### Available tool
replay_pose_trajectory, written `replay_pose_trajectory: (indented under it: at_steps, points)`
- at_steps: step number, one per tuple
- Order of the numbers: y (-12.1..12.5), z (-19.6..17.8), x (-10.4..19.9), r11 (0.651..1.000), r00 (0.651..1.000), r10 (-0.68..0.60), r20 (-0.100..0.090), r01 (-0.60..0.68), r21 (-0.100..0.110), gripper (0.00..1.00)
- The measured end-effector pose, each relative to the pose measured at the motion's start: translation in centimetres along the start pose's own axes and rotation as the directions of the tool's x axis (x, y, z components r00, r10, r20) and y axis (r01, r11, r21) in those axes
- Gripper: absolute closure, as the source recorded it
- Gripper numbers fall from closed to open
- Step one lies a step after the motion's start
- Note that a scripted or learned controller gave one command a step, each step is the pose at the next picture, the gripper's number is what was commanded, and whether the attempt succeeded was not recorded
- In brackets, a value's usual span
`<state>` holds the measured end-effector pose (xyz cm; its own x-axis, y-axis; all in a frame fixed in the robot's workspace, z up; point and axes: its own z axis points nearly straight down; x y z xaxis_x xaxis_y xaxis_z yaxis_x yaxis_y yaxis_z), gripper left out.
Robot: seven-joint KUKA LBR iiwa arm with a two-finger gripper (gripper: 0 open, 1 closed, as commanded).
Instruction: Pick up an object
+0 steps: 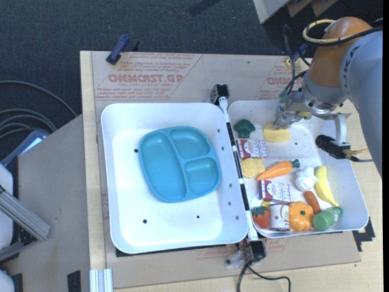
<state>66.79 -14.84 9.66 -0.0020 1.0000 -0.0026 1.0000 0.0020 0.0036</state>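
Observation:
My gripper [284, 118] hangs low over the far end of the right bin [358, 193], directly above and slightly right of a yellow wedge of toy cheese [277, 135]. It looks close to the wedge, but nothing is seen held. Left of the wedge lies a green broccoli [244, 126]. Nearer in the same bin are a carrot [276, 170], a corn cob [253, 166], two red-and-white packets [275, 190], a white garlic [306, 178], a banana [325, 187], an orange pumpkin [299, 216] and a green pepper [325, 219].
The left bin [121, 199] holds a blue divided plate [180, 163]. A black clip [220, 93] sits at the far end of the wall between the bins. The arm's grey body and orange band [334, 47] cover the bench's far right corner.

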Motion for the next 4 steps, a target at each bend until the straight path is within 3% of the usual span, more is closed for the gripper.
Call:
replay_pose_trajectory:
  at_steps: [1, 2, 3, 4]
  points:
    - [0.0, 0.0, 0.0, 1.0, 1.0, 0.0, 0.0, 0.0, 0.0, 0.0]
    - [-0.1, 1.2, -1.8, 1.0, 1.0, 0.002, -0.001, -0.002, 0.001, 0.0]
    - [0.0, 0.0, -1.8, 1.0, 1.0, 0.001, 0.001, -0.001, -0.003, 1.0]
    - [0.0, -8.7, 0.0, 1.0, 1.0, 0.0, -0.002, 0.0, 0.001, 1.0]
